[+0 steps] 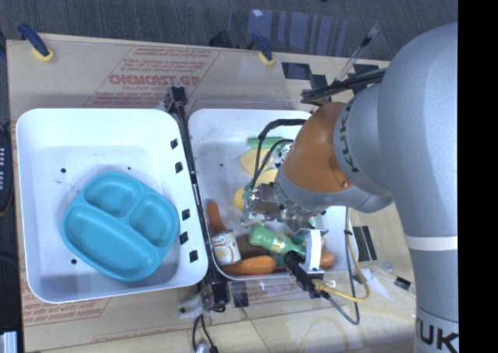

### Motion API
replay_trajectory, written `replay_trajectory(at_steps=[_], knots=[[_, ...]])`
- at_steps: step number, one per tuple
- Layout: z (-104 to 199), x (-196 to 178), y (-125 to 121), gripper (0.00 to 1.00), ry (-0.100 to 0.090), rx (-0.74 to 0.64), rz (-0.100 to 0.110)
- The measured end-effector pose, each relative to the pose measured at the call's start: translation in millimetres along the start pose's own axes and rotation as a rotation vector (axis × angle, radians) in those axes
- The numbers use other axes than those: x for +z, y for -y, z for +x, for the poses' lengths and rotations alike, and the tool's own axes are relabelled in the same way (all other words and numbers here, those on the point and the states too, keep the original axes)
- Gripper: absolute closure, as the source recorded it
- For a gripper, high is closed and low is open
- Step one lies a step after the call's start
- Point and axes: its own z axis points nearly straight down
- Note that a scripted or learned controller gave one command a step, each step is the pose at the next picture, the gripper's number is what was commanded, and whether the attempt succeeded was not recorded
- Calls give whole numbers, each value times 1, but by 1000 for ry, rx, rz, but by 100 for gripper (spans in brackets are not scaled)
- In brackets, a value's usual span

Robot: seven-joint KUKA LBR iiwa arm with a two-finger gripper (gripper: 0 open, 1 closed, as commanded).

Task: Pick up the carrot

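Orange carrot (250, 266) lies at six o'clock in the right bin (204, 149), unlifted; gripper (289, 244) hovers just above, its opening impossible to tell.

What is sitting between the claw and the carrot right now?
A green bottle lies between the claw and the carrot, which rests along the right bin's near wall. A small jar sits close at the carrot's left end. The arm's wrist hides part of that area.
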Motion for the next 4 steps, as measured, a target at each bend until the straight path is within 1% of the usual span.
replay_trajectory(at_steps=[1,2,3,4], knots=[[108,-93,29,100,-5,76,-9],[212,-73,59,100,1,-2,-2],[254,-176,6,100,2,-153,-13],[309,-26,22,100,9,-15,9]])
